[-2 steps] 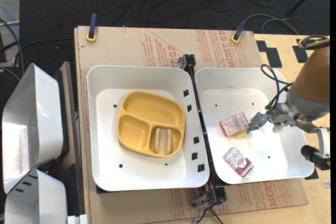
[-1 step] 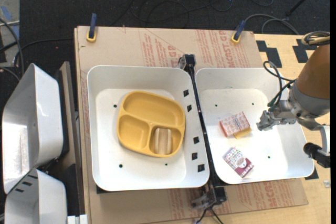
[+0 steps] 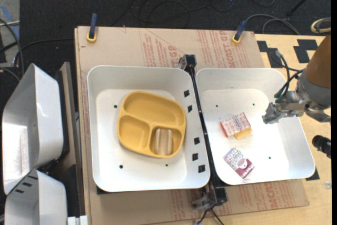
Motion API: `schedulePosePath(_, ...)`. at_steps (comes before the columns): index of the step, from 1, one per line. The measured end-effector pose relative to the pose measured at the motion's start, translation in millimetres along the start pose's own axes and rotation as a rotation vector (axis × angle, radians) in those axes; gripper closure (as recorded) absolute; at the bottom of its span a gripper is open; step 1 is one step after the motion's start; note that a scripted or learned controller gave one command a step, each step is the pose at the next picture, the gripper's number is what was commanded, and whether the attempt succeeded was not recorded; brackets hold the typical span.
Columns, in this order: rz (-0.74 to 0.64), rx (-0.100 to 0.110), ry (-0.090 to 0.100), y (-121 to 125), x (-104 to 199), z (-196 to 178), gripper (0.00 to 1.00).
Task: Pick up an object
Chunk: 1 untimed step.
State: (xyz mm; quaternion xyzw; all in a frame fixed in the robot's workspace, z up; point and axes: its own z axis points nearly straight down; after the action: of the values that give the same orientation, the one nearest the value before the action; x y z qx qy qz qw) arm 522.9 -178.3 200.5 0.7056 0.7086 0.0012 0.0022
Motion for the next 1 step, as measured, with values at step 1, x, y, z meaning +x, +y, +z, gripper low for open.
schedulePosePath(1,0.000,-0.001,-0.001,1.6,-7.0,-61.3,1.00)
